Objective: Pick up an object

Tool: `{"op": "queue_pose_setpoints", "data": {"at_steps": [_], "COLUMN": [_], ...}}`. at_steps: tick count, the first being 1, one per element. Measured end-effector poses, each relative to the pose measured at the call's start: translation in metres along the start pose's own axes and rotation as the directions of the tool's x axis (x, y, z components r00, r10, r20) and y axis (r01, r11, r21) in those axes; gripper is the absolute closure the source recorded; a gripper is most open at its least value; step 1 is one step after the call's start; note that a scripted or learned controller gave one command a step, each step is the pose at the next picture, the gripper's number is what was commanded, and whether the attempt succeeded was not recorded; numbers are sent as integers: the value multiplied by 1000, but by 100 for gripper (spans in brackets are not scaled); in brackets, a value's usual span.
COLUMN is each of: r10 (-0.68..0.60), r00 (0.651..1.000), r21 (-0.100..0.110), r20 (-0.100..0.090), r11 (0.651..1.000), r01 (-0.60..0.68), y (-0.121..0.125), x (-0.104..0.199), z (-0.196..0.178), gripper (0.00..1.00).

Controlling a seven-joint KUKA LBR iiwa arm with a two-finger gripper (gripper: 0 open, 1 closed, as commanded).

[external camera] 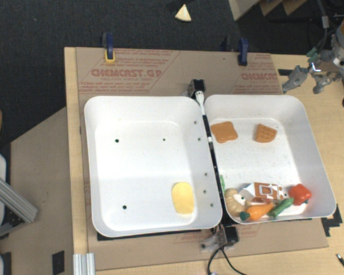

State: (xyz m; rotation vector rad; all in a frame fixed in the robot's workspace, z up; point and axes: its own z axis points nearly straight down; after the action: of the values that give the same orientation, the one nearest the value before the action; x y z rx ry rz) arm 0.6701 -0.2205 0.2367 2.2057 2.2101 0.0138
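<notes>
Nearest my camera, at the lower right of the frame, a heap of small toy foods crowds the front edge of the right bin (309,132): a red tomato-like piece (300,193), an orange carrot (258,212), a green pod (281,207), a white and orange box-shaped toy (264,191) and a tan lumpy piece (236,199), all touching or overlapping one another.

From my seat, the gripper (307,78) sits at the upper right of the frame, outside the bins and above the right bin's far corner, over the bench. Its two grey fingers (292,79) stand spread apart with nothing between them, so I read it as open and empty.

Working outward from it, two flat toys lie in the far half of the right bin, well apart from the heap: an orange waffle-like square (265,133) toward the right and a brown toast-like slab (224,132) near the divider.

Farther left, the left bin (103,153) holds a pale yellow oval piece (183,197) close to its front right corner.

Two blue clamps (108,41) grip the cardboard sheet (74,153) at the top edge.
</notes>
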Motion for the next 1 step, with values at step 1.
{"op": "queue_pose_setpoints", "data": {"at_steps": [1], "r10": [0], "r00": [1000], "r21": [13], "r20": [-3], "r11": [1000], "r01": [0], "y": [-2], "x": [1], "z": [1], "gripper": [100]}}
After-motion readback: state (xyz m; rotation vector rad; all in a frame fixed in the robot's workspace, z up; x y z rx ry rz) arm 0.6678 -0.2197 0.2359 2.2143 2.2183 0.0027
